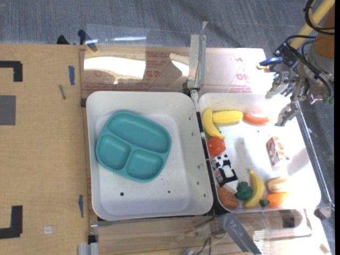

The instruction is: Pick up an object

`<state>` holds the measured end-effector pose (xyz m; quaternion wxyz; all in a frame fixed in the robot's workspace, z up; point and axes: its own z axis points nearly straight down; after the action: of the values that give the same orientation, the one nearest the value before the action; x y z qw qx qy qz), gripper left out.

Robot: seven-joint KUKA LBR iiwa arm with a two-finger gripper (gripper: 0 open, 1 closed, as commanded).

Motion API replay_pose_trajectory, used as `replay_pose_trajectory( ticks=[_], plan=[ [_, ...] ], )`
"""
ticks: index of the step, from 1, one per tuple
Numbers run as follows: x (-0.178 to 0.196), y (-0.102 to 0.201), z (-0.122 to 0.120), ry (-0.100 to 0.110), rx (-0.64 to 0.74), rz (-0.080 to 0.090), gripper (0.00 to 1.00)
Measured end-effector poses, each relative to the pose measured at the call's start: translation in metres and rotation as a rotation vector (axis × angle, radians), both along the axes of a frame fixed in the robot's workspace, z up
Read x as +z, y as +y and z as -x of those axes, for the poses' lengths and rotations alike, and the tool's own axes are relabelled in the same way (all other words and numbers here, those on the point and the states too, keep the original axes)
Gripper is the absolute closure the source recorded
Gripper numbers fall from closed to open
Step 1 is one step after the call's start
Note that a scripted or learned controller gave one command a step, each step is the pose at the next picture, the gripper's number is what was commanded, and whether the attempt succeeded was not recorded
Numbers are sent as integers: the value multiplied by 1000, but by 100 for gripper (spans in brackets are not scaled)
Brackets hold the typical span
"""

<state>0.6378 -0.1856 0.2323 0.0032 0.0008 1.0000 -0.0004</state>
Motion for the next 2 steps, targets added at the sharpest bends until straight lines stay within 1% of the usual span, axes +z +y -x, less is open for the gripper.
replay_pose_trajectory(
  ticks=[1, 2],
  plan=[
    [-124, -35, 1, -11, 82, 3, 0],
    [-145, -37, 43, -1, -42, 0, 0]
  ],
)
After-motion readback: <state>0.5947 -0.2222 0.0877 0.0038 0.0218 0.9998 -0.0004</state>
